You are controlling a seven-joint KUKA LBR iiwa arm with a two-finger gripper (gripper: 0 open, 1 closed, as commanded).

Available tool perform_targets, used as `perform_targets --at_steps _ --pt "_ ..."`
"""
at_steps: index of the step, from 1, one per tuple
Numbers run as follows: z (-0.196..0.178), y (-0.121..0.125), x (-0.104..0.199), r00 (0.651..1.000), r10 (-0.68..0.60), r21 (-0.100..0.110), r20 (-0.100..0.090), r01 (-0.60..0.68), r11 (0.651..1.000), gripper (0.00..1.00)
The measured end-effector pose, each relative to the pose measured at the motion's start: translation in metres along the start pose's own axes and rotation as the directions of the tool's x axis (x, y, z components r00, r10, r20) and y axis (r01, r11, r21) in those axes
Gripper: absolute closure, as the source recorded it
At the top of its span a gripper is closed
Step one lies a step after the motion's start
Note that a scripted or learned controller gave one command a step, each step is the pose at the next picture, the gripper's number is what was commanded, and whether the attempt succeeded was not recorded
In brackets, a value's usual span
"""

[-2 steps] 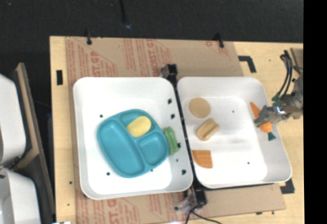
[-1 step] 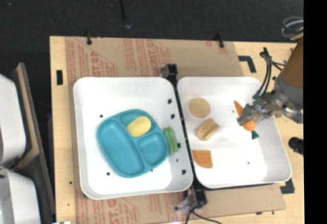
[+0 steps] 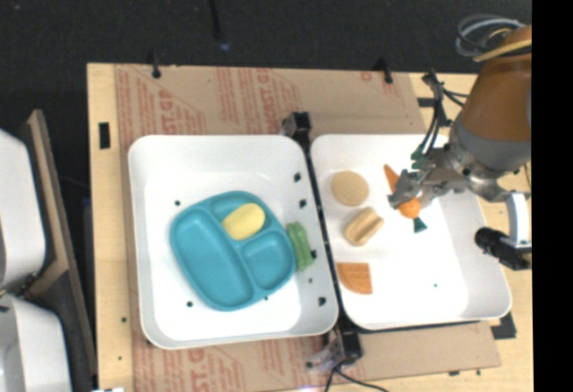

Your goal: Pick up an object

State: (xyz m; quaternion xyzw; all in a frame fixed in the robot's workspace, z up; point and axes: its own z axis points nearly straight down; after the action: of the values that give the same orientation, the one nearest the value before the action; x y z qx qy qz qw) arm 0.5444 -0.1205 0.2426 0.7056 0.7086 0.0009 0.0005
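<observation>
The robot's hand (image 3: 407,200) hung low over the right bin (image 3: 466,292) on the worktop, an orange, carrot-like piece (image 3: 411,208) showing at its tip; whether the fingers gripped it or merely stood over it could not be told from above. A second orange sliver (image 3: 390,175) lay just beside it, with a round bun (image 3: 350,188) and a tan roll (image 3: 363,225) near to the left and an orange wedge (image 3: 354,277) nearer the front wall. To do the pick well, the arm would likely need to centre on the carrot-like piece, close fully, then rise straight, clear of the neighbouring sliver. The left bin (image 3: 152,292) held a blue tray (image 3: 201,265).
</observation>
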Motion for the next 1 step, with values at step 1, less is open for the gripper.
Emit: perform_targets --at_steps 1 --pt "0.0008 0.0082 0.0445 1.0 0.001 0.001 0.0 -0.001 1.0 1.0"
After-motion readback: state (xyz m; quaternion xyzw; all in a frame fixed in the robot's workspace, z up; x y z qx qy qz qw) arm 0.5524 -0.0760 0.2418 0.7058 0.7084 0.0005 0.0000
